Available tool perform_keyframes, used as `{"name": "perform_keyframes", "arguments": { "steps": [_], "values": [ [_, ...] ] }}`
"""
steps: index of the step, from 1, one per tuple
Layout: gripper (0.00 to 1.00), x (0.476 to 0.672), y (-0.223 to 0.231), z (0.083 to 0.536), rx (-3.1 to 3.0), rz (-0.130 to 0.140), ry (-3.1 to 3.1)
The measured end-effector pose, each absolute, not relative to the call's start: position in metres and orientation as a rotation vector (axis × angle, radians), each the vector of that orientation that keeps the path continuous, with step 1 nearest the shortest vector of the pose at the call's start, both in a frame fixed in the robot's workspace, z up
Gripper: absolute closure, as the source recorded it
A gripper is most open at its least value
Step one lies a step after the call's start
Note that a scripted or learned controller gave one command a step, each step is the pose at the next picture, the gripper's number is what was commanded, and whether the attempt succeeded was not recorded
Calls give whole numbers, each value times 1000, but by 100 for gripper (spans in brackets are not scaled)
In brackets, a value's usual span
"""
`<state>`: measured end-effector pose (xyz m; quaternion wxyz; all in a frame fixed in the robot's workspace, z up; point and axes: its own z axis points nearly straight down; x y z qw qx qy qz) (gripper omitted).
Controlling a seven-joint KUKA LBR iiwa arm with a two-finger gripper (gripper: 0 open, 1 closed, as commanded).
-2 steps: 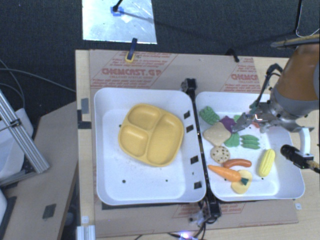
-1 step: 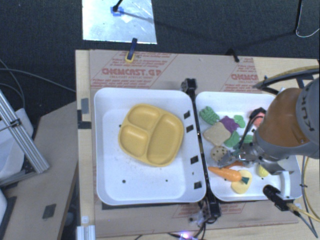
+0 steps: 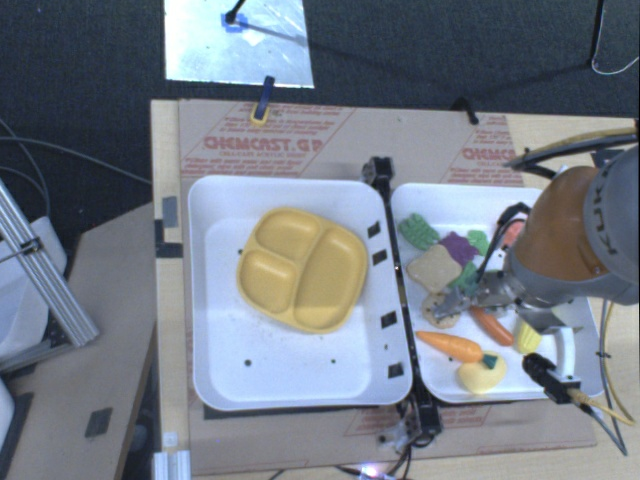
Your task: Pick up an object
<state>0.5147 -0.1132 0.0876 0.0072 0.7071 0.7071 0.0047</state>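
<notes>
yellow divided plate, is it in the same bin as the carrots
No, the yellow divided plate lies in the left bin, while the carrots lie in the right bin.

Even, fairly bright overhead light washes both white bins close to blown-out, with only faint shadows under their rims. A metal sheet at upper left shows streaky glare. The dark floor swallows detail. The whole frame is soft, grainy and slightly bluish.

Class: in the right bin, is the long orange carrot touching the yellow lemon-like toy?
Apart. The camera view shows a strip of white bin floor between the carrot and the yellow toy.
</notes>
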Motion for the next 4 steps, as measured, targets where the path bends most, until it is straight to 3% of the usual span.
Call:
{"name": "perform_keyframes", "arguments": {
  "steps": [1,2,3,4],
  "values": [
    [0,490,-119,88,2216,12,2214],
    [0,539,-117,87,2211,7,2225],
    [0,506,-163,131,2222,0,2214],
    [0,555,-167,83,2213,3,2225]
  ]
}}
